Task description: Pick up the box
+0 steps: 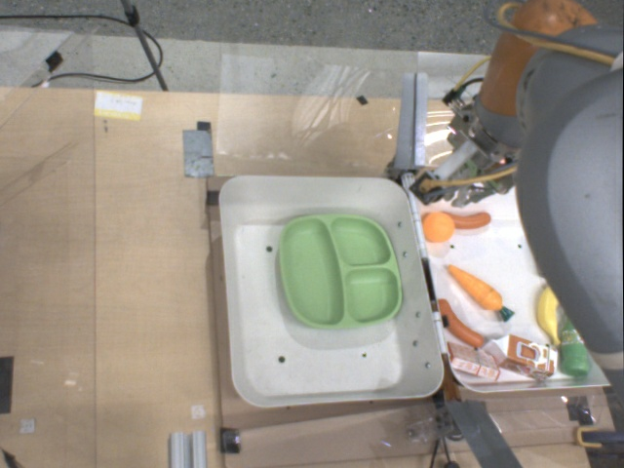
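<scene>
The grey arm with its orange band is reaching in from the right and hanging over the far corner of the right shallow white bin (507,252), its two-finger gripper (458,178) sitting amid cables just above a red-brown sausage (470,221) and a small orange ball (439,226). Whether the jaws are apart or together cannot be told, since wiring and the wrist are masking them. The small red-and-white printed cardboard box (531,356) is lying flat near the bin's front edge, just beside a second pinkish packet (476,362) and well apart from the gripper, so the pick appears not yet begun. An orange carrot (476,289), a yellow banana (548,315) and a green bottle (573,354) are crowding that bin, leaving little room around the box. The left bin (244,359) is holding a pale green three-compartment plastic plate (339,269), likely as a drop place.
</scene>
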Robot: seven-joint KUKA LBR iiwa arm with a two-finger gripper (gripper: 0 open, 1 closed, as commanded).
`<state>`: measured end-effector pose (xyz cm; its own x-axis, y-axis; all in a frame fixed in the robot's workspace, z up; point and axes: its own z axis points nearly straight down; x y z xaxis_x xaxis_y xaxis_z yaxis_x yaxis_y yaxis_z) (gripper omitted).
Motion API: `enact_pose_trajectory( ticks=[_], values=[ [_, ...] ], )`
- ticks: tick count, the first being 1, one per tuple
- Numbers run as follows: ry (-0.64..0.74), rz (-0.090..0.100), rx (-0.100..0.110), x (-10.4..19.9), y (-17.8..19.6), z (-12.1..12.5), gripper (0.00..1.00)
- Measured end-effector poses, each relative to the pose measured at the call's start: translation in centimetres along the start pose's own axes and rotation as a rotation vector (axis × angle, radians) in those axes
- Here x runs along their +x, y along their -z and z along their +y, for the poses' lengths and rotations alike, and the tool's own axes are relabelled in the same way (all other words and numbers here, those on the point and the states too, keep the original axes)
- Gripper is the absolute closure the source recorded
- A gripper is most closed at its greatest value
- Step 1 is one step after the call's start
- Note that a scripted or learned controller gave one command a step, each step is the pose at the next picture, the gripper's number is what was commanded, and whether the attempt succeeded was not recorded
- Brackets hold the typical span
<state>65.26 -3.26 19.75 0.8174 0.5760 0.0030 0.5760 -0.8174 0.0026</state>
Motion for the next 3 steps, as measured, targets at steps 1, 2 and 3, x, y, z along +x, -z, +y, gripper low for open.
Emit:
enact_pose_trajectory(
  ticks=[1,2,3],
  values=[
    [-0.396,0.003,0.001,-2.4,9.1,-0.3,1.00],
    [-0.377,0.003,-0.004,-9.2,21.7,8.0,1.00],
    [-0.409,-0.004,0.002,-10.5,-5.2,7.7,1.00]
  ],
)
